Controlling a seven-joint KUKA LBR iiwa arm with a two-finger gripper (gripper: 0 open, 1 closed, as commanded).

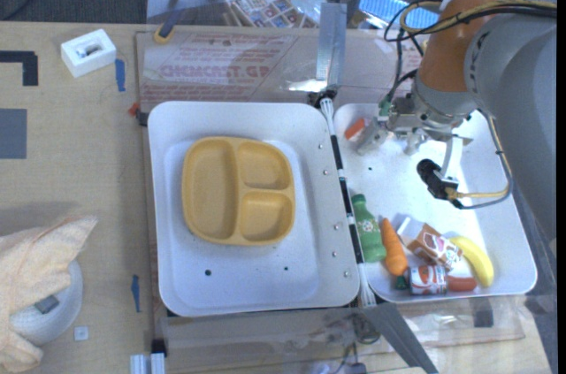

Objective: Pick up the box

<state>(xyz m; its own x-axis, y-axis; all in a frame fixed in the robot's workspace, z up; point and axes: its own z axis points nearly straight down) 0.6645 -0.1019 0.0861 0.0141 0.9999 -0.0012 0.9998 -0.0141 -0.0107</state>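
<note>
Two bins (172, 125): shallow and white, they sat side by side on the bench; a row of small clips ran along the seam between them
Left bin: it held a yellow divided plate (237, 189), which lay flat near the bin's middle with one large section on its left and two smaller ones on its right
Right bin (522, 275): its toys were gathered in the near part; its far part lay under the arm
Box (432, 246): a small brown and white carton, tilted, it lay in the near right area of the right bin; it touched the banana on its right and the can at its near side
Banana (476, 261): yellow, curved, against the bin's right wall
Can (428, 278): red and white, on its side, at the near rim
Carrot (393, 247): orange, just left of the box
Green bottle (365, 231): lying beside the carrot, close to the seam
Arm (495, 54): grey with an orange band; it reached in from the right over the far end of the right bin
Gripper (395, 140): it hung over the far left part of the right bin, well apart from the box; the jaws stood spread wide, with nothing between them
Red piece (355, 130): a small orange-red thing just left of the gripper; too small to name
</note>
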